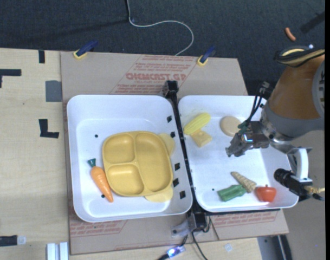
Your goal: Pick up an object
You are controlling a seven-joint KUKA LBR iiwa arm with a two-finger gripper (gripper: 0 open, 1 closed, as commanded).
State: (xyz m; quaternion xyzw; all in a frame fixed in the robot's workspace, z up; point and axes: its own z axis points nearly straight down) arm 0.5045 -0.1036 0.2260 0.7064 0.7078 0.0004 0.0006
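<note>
Here my pincer, its state impossible to tell, hovers near the round beige plastic cookie, likely light, rigid, best gripped across its edges.

Two white bins are sitting side by side: a left bin and a right bin. The left is holding one yellow divided tray and one toy carrot. The right is holding one corn cob, one yellow block, one beige round piece, one ice-cream cone, one green piece and one tomato.

Grey arm, orange band
</note>
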